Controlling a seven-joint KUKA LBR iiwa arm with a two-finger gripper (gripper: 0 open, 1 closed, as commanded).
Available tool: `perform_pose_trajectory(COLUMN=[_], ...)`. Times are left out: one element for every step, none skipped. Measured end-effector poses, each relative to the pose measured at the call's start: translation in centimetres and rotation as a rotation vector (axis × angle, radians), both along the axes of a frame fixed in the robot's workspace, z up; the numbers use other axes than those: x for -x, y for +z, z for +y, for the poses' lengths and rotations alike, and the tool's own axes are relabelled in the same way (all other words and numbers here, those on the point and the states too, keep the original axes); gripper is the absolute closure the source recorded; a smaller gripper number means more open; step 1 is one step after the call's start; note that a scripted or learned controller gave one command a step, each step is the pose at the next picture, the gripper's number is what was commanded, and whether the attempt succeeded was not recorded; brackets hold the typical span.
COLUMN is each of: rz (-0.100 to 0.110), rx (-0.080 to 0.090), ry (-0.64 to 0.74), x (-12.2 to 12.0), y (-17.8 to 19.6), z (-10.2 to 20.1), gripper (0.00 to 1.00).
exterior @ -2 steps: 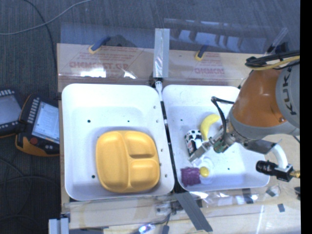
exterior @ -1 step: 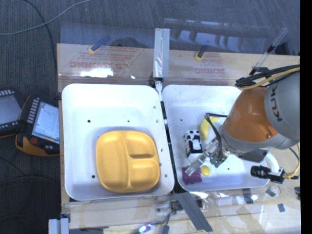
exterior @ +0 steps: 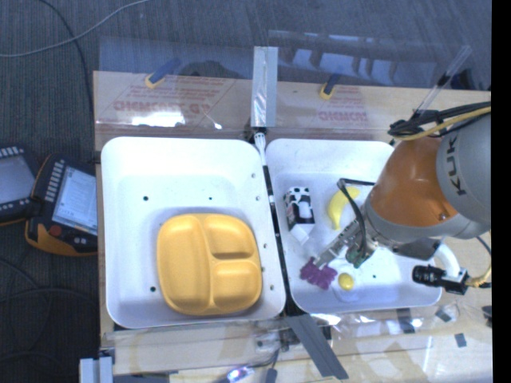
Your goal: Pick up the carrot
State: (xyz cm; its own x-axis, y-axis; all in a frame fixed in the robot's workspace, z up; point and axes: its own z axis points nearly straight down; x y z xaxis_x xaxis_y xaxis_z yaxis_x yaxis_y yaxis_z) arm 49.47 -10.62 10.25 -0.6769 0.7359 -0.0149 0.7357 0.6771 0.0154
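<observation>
Yellow tray (exterior: 209,263) in left bin (exterior: 128,182) — right bin (exterior: 311,156): purple toy (exterior: 318,274); hand (exterior: 334,254) state unclear.

Grey arm (exterior: 447,190) reaching from right, tool (exterior: 345,250) angled down-left

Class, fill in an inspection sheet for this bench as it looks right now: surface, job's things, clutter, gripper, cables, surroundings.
Surface: wooden bench bearing a left bin and a right bin, both white.
Job's things: no carrot that I can identify.
Clutter: yellow divided tray in the left bin; in the right bin, a black-and-white toy, a yellow banana-like piece, a purple item and a small yellow item.
Gripper: gripper low in the right bin; holding nothing that I can see.
Cables: black cable on the carpet.
Surroundings: handheld control pendant left of the bench.
</observation>
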Motion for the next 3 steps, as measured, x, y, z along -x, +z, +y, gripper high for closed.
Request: perform_pose_trajectory(rz=[0.018, -0.009, 0.024], rx=[-0.013, -0.011, -0.002], ry=[-1.147, -0.940, -0.556], x=[-2.0, -0.4, 0.4], y=[-0.3, -1.0, 19.3], z=[-2.5, 0.2, -6.0], gripper=[1.00, 1.00, 1.00])
